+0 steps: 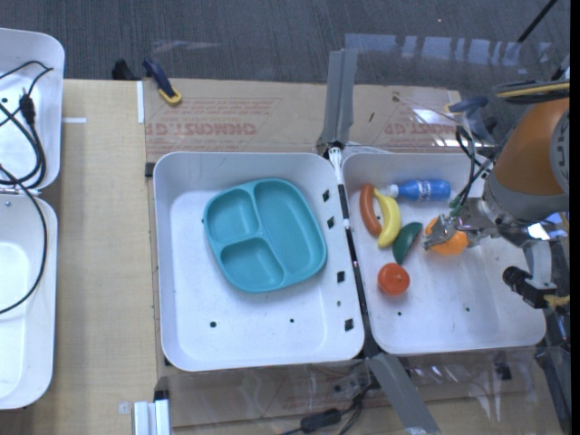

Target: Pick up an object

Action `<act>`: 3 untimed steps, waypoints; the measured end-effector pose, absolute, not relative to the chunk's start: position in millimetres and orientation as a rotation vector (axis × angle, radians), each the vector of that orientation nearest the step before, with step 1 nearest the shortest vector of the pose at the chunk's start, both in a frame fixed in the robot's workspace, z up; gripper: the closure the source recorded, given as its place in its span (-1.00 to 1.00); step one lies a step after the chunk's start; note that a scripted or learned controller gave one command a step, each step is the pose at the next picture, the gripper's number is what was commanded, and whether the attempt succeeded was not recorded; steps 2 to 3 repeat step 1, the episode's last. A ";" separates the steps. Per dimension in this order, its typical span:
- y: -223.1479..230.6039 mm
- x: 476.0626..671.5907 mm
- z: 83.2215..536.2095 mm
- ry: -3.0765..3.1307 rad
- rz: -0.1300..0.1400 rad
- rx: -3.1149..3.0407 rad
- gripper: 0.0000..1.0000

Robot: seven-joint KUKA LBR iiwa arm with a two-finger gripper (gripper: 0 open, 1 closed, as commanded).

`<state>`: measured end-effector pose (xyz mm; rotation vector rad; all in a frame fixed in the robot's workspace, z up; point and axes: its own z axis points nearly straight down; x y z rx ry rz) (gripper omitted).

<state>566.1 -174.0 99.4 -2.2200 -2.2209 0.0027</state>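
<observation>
Gripper point(441, 233) down in right bin point(471, 329), fingers closed around orange fruit point(452, 242) (partly hidden). Banana point(389, 218), tomato point(393, 279), blue bottle point(420, 189) near. Teal 3-section tray point(263, 234) in left bin point(181, 315).

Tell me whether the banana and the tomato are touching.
Apart. The camera view shows bare white bin floor between the banana and the tomato, which lies below it in the right bin.
</observation>
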 end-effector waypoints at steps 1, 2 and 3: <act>-83.4 559.3 190.9 -2.222 0.003 -2.219 1.00; -83.4 559.3 190.9 -2.222 0.003 -2.219 1.00; -83.4 559.3 190.9 -2.222 0.003 -2.219 1.00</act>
